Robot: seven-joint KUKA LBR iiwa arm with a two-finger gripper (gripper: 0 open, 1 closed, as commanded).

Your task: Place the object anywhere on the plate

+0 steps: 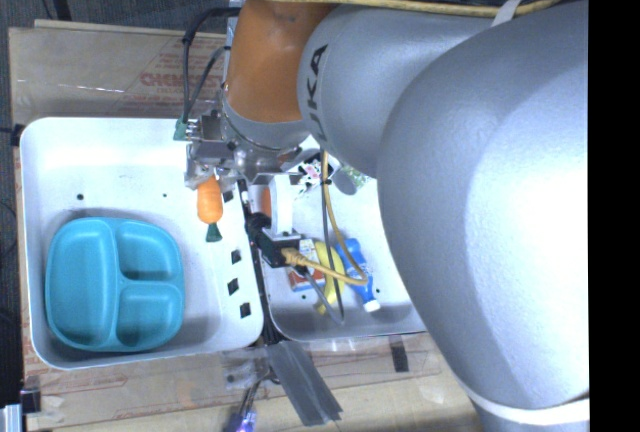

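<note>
A blue plate (115, 285) with three compartments lies in the left bin (60, 150), towards its front left. A small orange toy carrot (208, 204) with a green tip pointing down hangs at the right side of that bin. My gripper (211, 182) is shut on the carrot's upper end, its fingers on either side of it. The carrot is to the right of the plate and behind it, apart from its rim. The wrist with the orange band stands directly above the gripper.
The right bin (400, 305) holds several jumbled items, among them a blue and yellow one (340, 265) and a white tube (368, 298). The arm's grey body covers much of that bin. A dark divider (252, 250) runs between the bins.
</note>
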